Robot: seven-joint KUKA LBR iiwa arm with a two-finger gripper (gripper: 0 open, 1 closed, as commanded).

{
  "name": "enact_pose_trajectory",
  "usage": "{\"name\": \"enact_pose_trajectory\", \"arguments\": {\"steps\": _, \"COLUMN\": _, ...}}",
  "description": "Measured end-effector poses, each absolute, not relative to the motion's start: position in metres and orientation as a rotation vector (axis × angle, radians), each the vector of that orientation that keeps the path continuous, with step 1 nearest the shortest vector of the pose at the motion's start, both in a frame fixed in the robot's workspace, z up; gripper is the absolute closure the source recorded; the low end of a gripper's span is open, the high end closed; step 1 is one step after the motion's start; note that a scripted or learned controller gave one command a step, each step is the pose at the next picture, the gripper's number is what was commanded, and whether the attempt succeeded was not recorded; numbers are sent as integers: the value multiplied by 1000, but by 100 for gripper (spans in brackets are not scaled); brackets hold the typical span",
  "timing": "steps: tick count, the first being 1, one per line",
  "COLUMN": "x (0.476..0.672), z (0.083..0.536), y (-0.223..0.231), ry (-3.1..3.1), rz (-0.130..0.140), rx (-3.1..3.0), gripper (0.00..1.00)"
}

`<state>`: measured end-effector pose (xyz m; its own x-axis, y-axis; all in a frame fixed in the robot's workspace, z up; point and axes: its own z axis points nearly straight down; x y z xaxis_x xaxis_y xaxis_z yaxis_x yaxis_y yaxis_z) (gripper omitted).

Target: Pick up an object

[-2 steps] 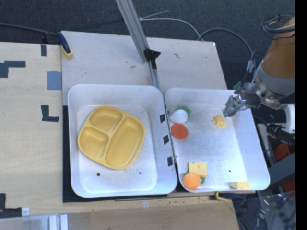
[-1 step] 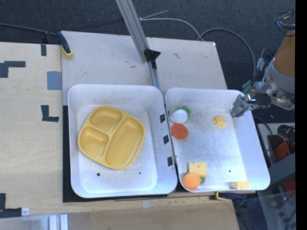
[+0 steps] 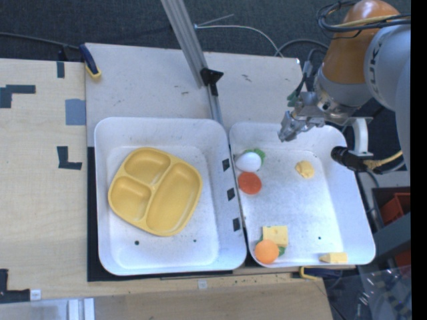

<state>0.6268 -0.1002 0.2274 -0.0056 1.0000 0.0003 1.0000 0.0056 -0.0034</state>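
Gripper (image 3: 288, 133) above far rim of right bin (image 3: 347, 235), finger state indeterminate; white ball (image 3: 249, 161), red ball (image 3: 250, 183), yellow piece (image 3: 305, 169) inside right bin; yellow tray (image 3: 155, 191) left of it.

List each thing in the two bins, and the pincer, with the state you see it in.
yellow tray: flat in left bin, compartments bare
white ball: loose, right bin
red ball: loose
orange ball: touching yellow block
yellow lump: loose
pincer: above right bin's far rim
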Motion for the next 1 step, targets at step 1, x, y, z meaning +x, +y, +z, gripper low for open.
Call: {"name": "enact_pose_trajectory", "arguments": {"steps": 1, "x": 625, "z": 231, "y": -103, "ry": -2223, "rz": 2, "rx": -2220, "gripper": 0}}
